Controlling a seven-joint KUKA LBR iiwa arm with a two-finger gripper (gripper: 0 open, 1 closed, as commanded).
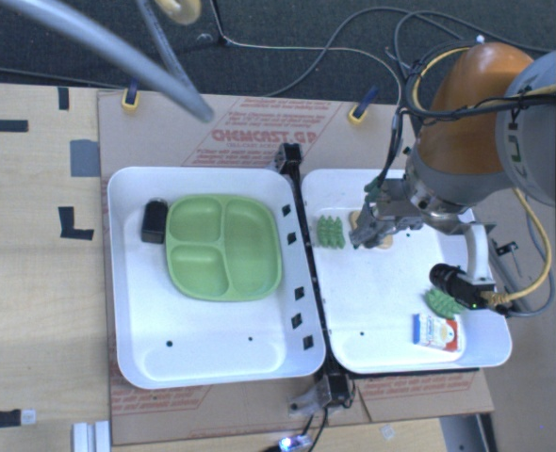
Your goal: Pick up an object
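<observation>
My gripper (366, 234) hangs low over the upper left part of the right bin (382, 347). A small tan object (384, 243) peeks out just beneath it, mostly hidden by the hand. A ribbed green piece (330, 232) lies just left of the gripper, near the bin's left wall. Lower right in the same bin lie a green leafy object (439, 302) and a white packet with red and blue print (438, 331).
The left bin (203, 361) bears a green divided plate (224, 248) with a small black block (154, 221) at its left edge. A black divider (302, 271) runs between the bins. Cables trail behind the right bin.
</observation>
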